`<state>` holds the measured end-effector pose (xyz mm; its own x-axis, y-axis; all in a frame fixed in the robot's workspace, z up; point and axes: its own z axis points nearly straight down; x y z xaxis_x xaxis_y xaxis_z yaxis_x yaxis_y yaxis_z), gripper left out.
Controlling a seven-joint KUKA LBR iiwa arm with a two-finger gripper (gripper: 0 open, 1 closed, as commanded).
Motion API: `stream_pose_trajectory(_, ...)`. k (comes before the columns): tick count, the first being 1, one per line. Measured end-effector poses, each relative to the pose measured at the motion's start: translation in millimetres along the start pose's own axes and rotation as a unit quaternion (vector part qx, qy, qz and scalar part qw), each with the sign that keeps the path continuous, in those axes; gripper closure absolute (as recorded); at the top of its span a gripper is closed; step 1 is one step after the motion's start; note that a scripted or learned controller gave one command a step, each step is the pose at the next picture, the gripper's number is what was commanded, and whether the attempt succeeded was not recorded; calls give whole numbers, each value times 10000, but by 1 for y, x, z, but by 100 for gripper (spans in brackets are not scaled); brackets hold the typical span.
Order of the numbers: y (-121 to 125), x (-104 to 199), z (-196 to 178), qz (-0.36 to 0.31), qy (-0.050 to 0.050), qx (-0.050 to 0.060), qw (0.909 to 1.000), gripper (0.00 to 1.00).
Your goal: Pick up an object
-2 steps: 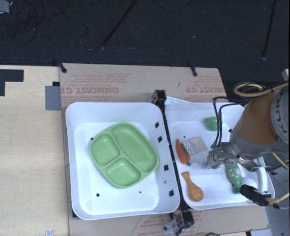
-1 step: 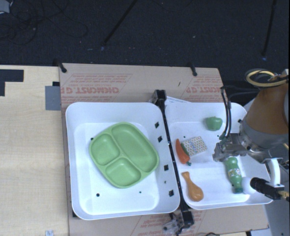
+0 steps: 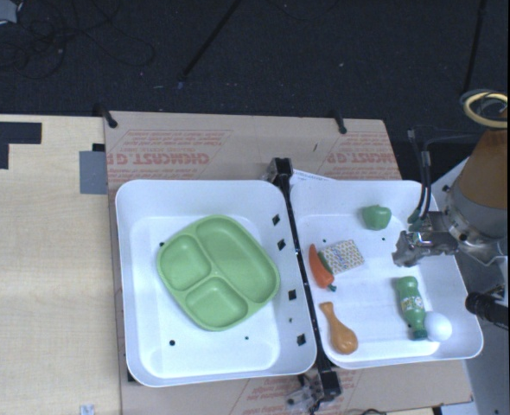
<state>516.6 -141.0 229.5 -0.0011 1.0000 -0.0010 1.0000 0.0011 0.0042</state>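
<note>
Two bins sat side by side. Hand [image 3: 408,251] hovered above green bottle [image 3: 410,301] w/ white cap; grip state unclear. Bottle could roll, dodging the grab.

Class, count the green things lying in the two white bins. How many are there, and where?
3: a green three-section plastic plate in the left bin; a small round green lump and a green bottle in the right bin. Others may be hidden.

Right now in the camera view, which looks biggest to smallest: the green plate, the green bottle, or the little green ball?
1. green plate, by far
2. green bottle
3. little green ball
</note>
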Motion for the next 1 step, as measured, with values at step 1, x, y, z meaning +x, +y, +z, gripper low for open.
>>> stream_pose_trajectory(1,0,-1,-9,1,7,25,10000,100)
